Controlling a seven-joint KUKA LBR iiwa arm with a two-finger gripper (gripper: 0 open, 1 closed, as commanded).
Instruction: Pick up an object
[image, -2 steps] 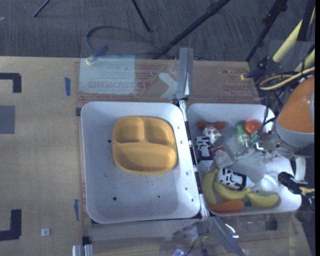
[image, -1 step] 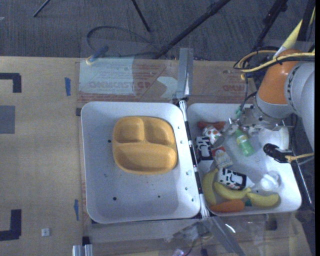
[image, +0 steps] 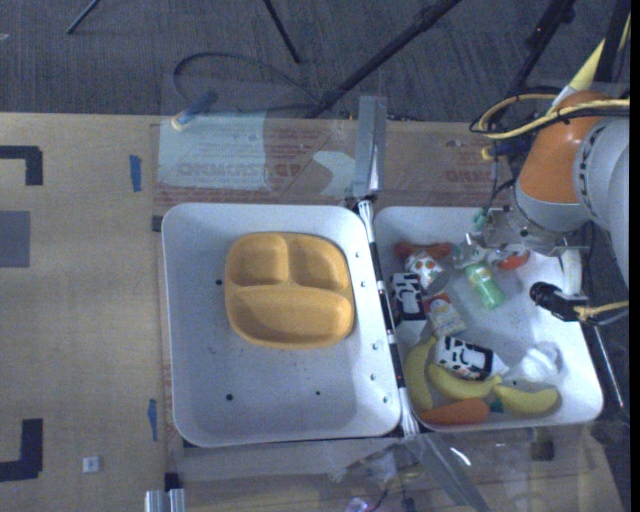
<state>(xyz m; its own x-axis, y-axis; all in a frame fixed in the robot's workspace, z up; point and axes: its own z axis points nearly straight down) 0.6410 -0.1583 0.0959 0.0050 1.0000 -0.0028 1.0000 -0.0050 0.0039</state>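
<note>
At the near edge of the right bin (image: 585, 385) lie an orange carrot (image: 458, 411) and two yellow bananas (image: 440, 380), with a black-and-white packet (image: 466, 357) just beyond them. In the left bin (image: 190, 330) a yellow divided plate (image: 290, 288) lies a little toward the far side. At the far right, the end effector (image: 487, 255) hangs just over a small green bottle (image: 485, 285); I cannot tell if it is spread or pressed together.

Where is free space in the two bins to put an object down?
Left bin: bare floor all around the yellow divided plate, widest along its near edge. Right bin: crowded with bananas, a green bottle and packets; small bare patch by its right wall.
</note>
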